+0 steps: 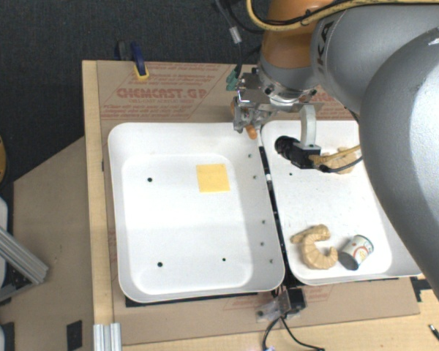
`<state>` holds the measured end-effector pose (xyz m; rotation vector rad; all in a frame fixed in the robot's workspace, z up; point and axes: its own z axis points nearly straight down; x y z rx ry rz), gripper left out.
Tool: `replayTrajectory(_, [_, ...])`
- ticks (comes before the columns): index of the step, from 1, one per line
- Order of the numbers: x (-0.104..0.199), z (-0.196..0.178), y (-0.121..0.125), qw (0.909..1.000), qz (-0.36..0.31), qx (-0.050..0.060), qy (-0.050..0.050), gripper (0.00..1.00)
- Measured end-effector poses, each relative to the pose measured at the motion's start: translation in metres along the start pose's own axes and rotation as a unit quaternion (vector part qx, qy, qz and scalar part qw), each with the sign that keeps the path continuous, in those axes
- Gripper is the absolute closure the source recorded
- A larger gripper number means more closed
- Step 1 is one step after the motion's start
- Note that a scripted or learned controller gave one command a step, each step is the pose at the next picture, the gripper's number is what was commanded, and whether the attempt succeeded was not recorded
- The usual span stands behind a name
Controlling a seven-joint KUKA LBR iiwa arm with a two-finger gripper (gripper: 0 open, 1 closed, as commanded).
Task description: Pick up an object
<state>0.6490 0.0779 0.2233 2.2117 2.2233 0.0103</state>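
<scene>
My gripper (246,123) hangs over the far rim where the two white bins meet. A small orange bit (253,132) shows just below it; whether it is gripped cannot be made out. A flat yellow square (213,178) lies in the left bin (132,218), toward its far middle. In the right bin (366,196), a tan curved pastry-like piece (312,245) and a small grey can with a white and red label (355,252) lie near the front. Another tan piece (345,158) lies at the far side, partly hidden by the arm.
The grey arm (395,86) covers the right bin's far right corner. Both bins sit on a brown board (168,90) with a blue and yellow clamp (137,58) at its far edge. A metal rail (14,258) lies off the bench at left.
</scene>
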Motion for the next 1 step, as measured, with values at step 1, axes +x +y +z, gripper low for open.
replayTrajectory(1, [0.0529, -0.1189, -0.0027, 1.0, -0.001, -0.004, 0.002, 1.0])
